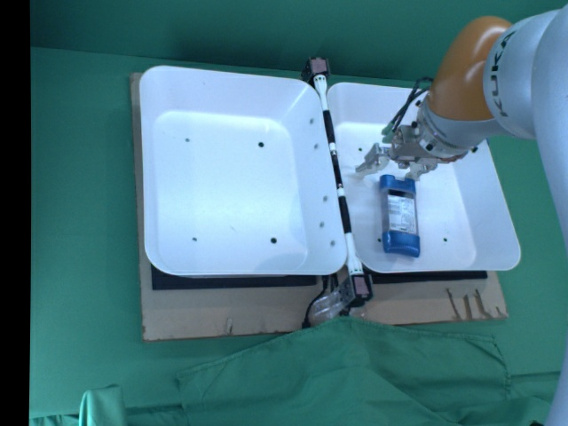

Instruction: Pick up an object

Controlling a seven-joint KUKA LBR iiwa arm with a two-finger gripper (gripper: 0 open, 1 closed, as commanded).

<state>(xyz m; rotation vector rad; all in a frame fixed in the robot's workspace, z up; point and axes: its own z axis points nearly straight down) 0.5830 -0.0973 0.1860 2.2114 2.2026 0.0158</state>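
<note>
A blue flat packet (400, 215) with a white label lies in the right bin (479, 229), lengthwise from far to near. My gripper (391, 163) hovers just beyond the packet's far end, over the bin's middle. Its two fingers are spread apart, one at the left (371, 160) and one near the packet's top edge. Nothing sits between them. The grey arm with its orange band comes in from the upper right.
The left bin (177, 238) sits beside the right one, with a black-and-white rod (335, 167) along the seam between them. Both bins rest on a cardboard sheet (222, 322). Green cloth (355, 371) is bunched at the near edge.
</note>
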